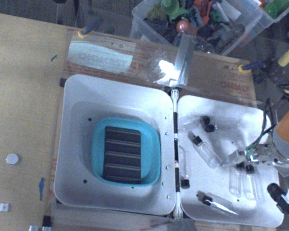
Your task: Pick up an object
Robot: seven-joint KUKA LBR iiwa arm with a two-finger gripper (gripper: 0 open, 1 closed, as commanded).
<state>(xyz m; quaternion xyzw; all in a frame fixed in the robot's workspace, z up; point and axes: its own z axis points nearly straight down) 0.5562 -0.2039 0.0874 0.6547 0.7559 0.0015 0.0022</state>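
Clear vials (205, 148) with black caps lie scattered in the right bin (227, 112), and you can take that bin as your landmark. One vial sits near the bin's middle, two small ones near its far left part, one (216, 204) along its near edge, another (238, 178) toward its right. Your tool (247, 156) hangs over the bin's right part, among the vials; you cannot tell its state. Left of this bin, the other bin (71, 127) holds a blue tray (99, 137) with a dark ridged block (122, 155).
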